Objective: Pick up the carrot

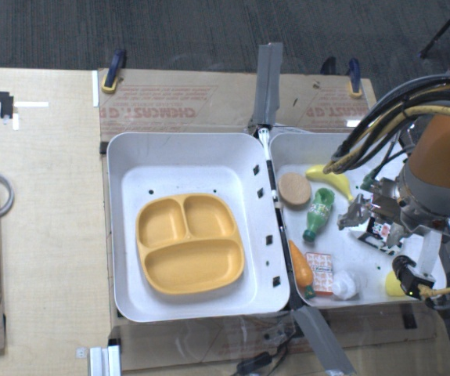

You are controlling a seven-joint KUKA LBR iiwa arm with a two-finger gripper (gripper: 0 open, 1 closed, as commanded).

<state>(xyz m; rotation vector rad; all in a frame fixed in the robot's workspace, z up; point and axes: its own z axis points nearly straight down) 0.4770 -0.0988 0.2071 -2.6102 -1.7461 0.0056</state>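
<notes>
- Your carrot (300,263) lies in the right bin (318,304), hard against that bin's left wall, near the front corner. Orange body, slightly tilted, green end pointing toward the front edge.
- Just beside the carrot on its right: a small red-and-white packet (319,272), touching or nearly touching it. A clear crumpled item (345,287) sits next to the packet.
- Further back in the same bin you have a green bottle (317,215) lying at a slant, a round tan disc (293,188) behind it, and a banana (330,180) toward the back.
- The gripper (365,210) hangs over the right half of the right bin, well apart from the carrot, right of the green bottle. You cannot tell from this view whether it is spread or closed; the hardware is too cluttered.
- The arm (440,159) comes in from the right, orange band visible, black cables (389,124) looping over it.
- A yellow object (395,285) shows at the right bin's front right corner, partly hidden by the arm.
- The left bin (123,210) holds a yellow divided tray (189,243), three compartments, sitting flat.
</notes>
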